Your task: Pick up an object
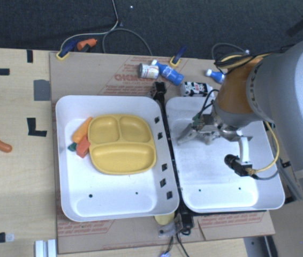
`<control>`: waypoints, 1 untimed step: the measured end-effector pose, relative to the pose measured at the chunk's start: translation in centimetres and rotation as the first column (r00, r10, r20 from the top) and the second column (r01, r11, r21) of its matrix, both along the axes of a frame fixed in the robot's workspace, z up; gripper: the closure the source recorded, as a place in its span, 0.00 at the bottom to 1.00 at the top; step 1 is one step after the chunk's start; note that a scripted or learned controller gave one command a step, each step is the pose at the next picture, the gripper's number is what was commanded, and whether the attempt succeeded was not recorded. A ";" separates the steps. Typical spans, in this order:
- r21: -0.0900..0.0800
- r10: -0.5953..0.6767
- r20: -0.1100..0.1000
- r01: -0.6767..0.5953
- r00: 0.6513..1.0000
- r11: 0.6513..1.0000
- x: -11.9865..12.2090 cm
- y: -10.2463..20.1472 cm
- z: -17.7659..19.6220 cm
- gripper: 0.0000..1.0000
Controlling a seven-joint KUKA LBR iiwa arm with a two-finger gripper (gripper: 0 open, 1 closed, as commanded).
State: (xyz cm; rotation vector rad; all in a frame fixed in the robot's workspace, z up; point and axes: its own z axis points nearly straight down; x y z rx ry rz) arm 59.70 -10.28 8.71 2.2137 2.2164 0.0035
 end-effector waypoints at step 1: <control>0.003 0.002 -0.003 -0.002 1.000 1.000 6.3 0.7 -0.2 0.00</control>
